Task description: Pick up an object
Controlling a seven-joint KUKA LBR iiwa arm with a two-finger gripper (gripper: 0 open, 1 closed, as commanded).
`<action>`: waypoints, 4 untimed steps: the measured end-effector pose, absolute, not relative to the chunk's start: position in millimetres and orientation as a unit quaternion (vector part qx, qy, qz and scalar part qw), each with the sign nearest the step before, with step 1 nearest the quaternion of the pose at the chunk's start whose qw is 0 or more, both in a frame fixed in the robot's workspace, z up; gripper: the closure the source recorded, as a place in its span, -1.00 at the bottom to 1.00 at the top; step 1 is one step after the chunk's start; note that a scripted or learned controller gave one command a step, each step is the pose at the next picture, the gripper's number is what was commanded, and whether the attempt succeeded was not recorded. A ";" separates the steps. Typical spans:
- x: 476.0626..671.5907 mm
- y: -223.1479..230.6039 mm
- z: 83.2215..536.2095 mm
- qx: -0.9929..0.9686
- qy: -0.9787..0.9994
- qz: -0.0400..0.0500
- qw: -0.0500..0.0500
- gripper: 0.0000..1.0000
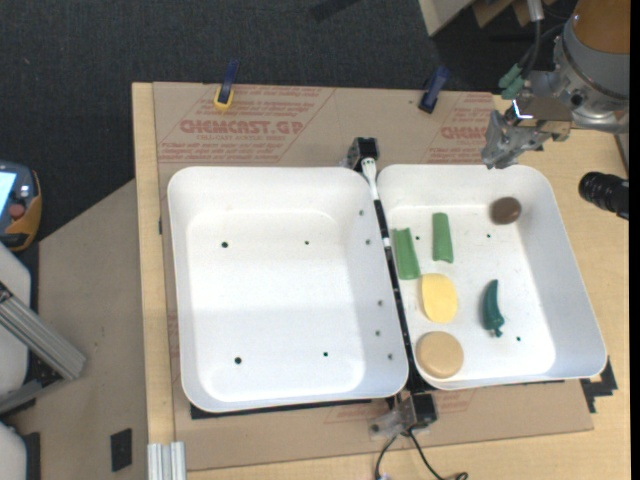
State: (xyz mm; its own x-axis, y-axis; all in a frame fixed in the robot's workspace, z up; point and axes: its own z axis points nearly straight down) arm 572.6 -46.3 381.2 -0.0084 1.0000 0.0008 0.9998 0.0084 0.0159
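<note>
My gripper [497,154] hangs over the far edge of the right bin [560,268], above its back rim, with nothing visible between its fingers. In the right bin lie a small brown round piece [506,210] near the back, two green sticks [405,253] [441,238] towards the left wall, a yellow lump [438,298], a tan round disc [439,355] at the front and a dark green curved piece [492,307]. The brown piece lies closest to the gripper, a little in front of it.
The left bin [190,268] stands beside the right one on a cardboard sheet [250,118]. Clamps sit at the sheet's back edge [226,90] [434,88]. A black clip [363,153] joins the bins at the back.
</note>
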 end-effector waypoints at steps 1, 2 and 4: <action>595.3 29.1 419.1 0.704 0.710 0.004 0.003 1.00; 585.6 91.9 452.1 0.704 0.710 0.003 0.001 1.00; 603.5 202.6 364.5 0.706 0.708 -0.006 -0.003 1.00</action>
State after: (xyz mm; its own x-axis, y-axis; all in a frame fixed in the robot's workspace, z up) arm 603.5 202.6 364.5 -0.0030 1.0000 -0.0029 0.9999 0.0030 -0.0127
